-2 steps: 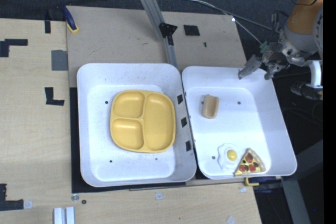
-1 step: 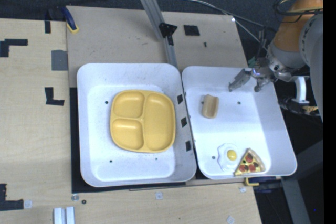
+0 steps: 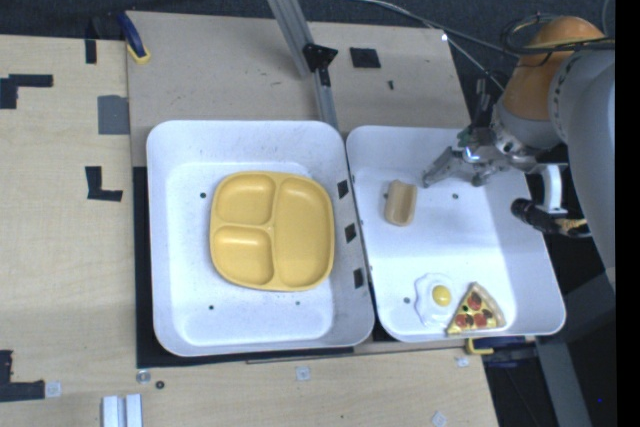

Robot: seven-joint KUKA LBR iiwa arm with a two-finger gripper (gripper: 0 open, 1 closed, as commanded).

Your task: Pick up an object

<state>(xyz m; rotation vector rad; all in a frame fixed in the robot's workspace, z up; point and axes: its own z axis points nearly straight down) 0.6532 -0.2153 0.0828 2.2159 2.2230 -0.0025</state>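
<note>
Lying in right bin (image 3: 520, 245): tan block (image 3: 400, 203), long axis running near-to-far, upper-left of fried egg (image 3: 436, 297) and pizza slice (image 3: 475, 308). End effector (image 3: 455, 167) above block's right, fingers spread, gripping nothing. Left bin (image 3: 165, 245): yellow divided plate (image 3: 272, 231).

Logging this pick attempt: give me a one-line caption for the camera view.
Arm's gripper hovers in the right bin near a tan block; fried egg, pizza slice nearby; yellow plate left.

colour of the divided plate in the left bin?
Plain yellow; the divided plate shows best in the camera view.
</note>
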